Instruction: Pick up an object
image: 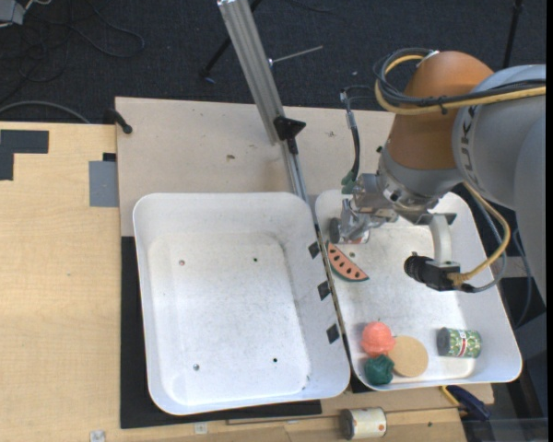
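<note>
Grey gripper point(348, 229) hangs above the watermelon slice point(345, 263); finger state unclear, no readable labels.

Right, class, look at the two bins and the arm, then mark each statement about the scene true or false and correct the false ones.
1. The watermelon slice lies in the right bin. True.
2. The gripper hangs over the left bin. False: it is over the right bin, just above the watermelon slice.
3. The green can lies on its side near the right bin's front corner. True.
4. The orange ball sits alone in the left bin. False: it is in the right bin, beside the tan disc and a dark green object.
5. The watermelon slice touches the green can. False: they lie well apart.
</note>
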`<state>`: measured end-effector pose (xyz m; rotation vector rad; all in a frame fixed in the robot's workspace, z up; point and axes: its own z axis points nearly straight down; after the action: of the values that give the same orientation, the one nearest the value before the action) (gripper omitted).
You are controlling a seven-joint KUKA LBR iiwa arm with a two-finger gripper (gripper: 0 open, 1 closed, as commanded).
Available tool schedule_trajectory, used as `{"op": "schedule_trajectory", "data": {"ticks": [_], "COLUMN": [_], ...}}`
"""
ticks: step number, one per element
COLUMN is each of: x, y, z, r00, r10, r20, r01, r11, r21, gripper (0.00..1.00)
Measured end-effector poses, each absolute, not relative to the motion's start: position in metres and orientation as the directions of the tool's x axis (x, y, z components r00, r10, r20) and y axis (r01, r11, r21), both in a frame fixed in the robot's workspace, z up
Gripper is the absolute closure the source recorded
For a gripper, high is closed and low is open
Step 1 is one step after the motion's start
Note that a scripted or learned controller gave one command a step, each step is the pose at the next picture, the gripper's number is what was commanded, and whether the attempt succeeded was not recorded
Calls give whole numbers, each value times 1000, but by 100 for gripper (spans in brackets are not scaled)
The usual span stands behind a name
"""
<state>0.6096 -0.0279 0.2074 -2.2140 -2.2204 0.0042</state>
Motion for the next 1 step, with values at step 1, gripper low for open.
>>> {"op": "schedule_trajectory", "data": {"ticks": [1], "x": [591], "y": [12], "z": [209], "r00": [-3], "r10": [1000], "r20": [2], "r01": [1000], "r11": [3], "r21": [-6], "gripper": [100]}}
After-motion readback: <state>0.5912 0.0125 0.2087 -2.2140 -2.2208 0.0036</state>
